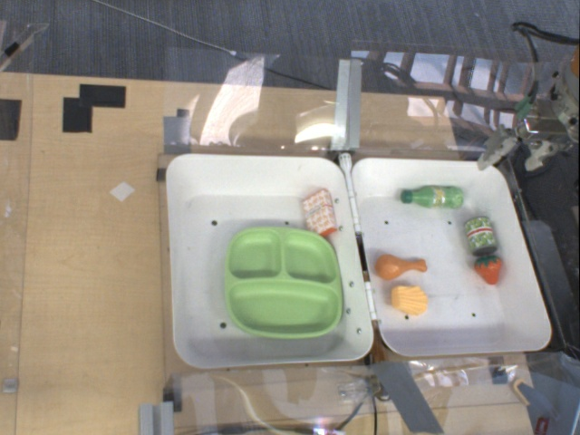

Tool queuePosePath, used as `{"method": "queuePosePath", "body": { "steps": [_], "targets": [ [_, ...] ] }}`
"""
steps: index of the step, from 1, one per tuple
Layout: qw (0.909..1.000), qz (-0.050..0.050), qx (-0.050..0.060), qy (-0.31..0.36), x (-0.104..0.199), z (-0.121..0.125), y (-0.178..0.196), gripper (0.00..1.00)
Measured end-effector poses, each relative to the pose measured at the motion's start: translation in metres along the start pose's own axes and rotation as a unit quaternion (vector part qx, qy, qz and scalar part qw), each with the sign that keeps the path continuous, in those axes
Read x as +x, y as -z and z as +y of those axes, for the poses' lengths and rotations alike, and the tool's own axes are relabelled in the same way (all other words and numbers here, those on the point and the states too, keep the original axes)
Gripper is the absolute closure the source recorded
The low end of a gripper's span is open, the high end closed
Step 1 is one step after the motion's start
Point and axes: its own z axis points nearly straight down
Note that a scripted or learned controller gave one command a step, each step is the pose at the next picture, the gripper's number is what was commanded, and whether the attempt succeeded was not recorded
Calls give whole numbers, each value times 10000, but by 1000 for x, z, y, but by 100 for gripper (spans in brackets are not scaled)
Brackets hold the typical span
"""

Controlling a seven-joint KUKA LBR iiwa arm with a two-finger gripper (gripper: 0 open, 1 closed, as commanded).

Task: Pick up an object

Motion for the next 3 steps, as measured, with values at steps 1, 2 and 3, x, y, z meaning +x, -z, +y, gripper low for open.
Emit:
{"method": "queuePosePath", "body": {
  "steps": [1, 2, 3],
  "targets": [
    [10000, -13, -31, 36, 1, 2, 13, 100],
    [10000, 10, 16, 0, 110, -72, -60, 100],
    [10000, 8, 10, -7, 109, -72, -60, 0]
  ]
}}
